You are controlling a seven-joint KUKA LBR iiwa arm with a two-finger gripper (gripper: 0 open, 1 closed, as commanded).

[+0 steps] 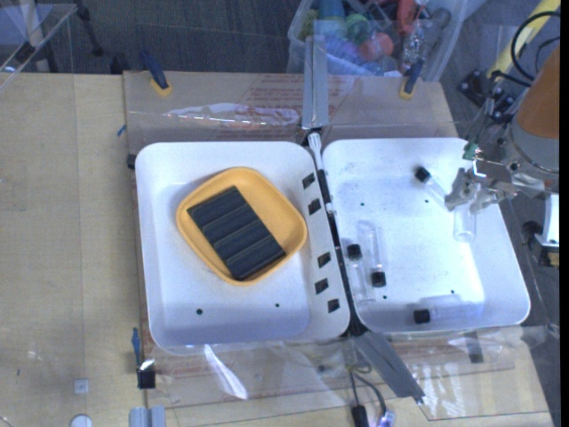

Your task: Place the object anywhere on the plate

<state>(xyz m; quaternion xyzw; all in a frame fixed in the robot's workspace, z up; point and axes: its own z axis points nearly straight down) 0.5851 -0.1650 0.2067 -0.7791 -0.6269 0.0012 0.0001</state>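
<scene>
Your object, a black ridged block (237, 232), lies flat on the yellow plate (290, 219) in the left bin (169, 176). Your gripper (468, 194) hovers well apart from it, over the right bin (400, 185) near its far right side. Nothing shows between its fingers, and you cannot tell how wide they stand.

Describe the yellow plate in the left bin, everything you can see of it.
The yellow plate is a rounded square with a raised rim, and looks like matte plastic. It lies flat on the floor of the left bin, turned diagonally to the bin walls, towards the upper middle. A dark ribbed rectangular block with four or five parallel ridges covers most of its centre, set on the same diagonal. Nothing else touches it; the gripper is over the right bin.
</scene>
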